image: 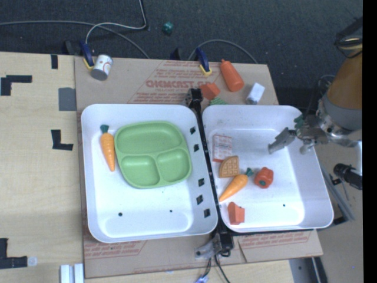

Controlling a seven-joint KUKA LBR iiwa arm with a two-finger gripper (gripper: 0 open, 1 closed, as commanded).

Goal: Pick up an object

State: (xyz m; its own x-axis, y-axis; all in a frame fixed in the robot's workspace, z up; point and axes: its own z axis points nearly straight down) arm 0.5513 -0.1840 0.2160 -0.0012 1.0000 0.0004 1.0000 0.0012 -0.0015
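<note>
My gripper (293, 143) hangs over the right side of the right bin (306, 208), open, with nothing between its fingers. Left of it and lower in the bin lie a red tomato-like toy (264, 177), an orange carrot (234, 187), a waffle-patterned cracker (229, 166), a pale pink-and-white packet (222, 145) and a red block (235, 213). The tomato toy is the nearest to the gripper, a little below and to its left. The left bin (94, 217) holds a green divided plate (154, 153) and a second carrot (107, 148) beside it.
Behind the bins on the cardboard lie an orange bottle (231, 75), a white cube (255, 92), a small orange piece (210, 91) and a can (102, 66). Blue clamps and cables run along the back edge. The bins' shared wall (203, 158) has black clips.
</note>
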